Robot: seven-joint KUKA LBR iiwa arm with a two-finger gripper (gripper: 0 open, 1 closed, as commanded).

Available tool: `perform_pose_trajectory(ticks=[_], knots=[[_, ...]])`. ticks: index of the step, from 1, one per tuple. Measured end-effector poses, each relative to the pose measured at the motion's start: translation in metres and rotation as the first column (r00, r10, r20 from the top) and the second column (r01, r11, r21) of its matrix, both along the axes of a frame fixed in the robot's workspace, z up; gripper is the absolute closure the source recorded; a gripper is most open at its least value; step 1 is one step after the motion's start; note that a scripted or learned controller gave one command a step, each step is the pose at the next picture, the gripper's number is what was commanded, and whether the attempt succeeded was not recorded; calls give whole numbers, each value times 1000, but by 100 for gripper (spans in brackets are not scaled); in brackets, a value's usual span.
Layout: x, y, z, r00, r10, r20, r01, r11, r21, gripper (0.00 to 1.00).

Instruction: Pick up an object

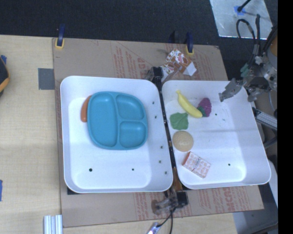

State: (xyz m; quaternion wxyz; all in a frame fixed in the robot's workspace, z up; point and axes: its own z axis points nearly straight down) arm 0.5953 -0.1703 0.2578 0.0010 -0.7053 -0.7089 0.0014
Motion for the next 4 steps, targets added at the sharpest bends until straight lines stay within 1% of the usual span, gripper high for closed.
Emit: perform_pose_trajectory(ticks=[1, 2, 3, 4], knots=[[57, 55, -157, 1000, 1, -2, -1, 1000, -1, 0], [25, 63, -166, 1000, -1, -2, 1, 1000, -1, 0], [25, 62, -156, 1000, 1, -3, -1, 1000, -2, 100], [-3, 104, -66, 1000, -1, 0, 1, 1000, 1, 100]])
